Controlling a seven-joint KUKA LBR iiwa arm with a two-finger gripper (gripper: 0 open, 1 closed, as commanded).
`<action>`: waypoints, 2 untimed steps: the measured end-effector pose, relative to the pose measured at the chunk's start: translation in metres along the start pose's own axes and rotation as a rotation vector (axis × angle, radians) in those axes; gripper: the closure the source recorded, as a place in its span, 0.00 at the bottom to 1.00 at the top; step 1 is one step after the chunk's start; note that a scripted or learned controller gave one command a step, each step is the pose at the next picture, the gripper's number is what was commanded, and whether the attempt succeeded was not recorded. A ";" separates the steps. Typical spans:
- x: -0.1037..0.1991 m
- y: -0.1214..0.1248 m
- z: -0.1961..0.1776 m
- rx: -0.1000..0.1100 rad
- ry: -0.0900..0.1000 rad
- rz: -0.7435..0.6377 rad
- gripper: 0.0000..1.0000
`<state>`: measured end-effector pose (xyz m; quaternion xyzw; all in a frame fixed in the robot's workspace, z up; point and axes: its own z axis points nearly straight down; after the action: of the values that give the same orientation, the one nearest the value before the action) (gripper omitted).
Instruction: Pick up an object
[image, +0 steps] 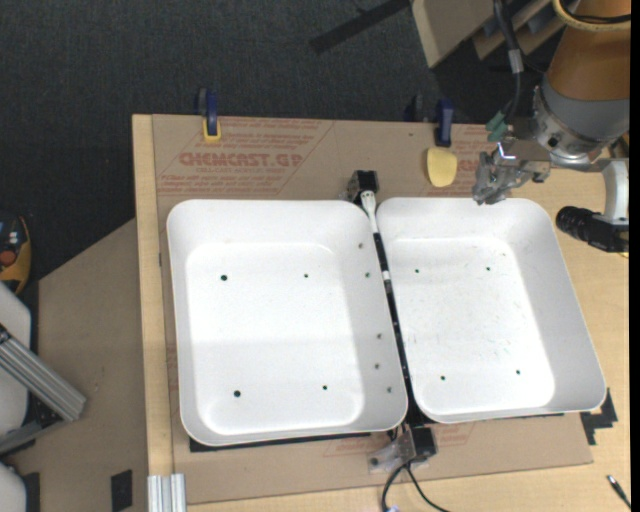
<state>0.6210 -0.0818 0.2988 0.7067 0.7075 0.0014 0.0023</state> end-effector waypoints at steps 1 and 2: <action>0.005 0.003 -0.020 0.001 0.000 0.000 1.00; 0.180 0.013 0.000 0.004 0.006 -0.014 1.00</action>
<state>0.6334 0.0982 0.2984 0.7016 0.7126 0.0021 -0.0015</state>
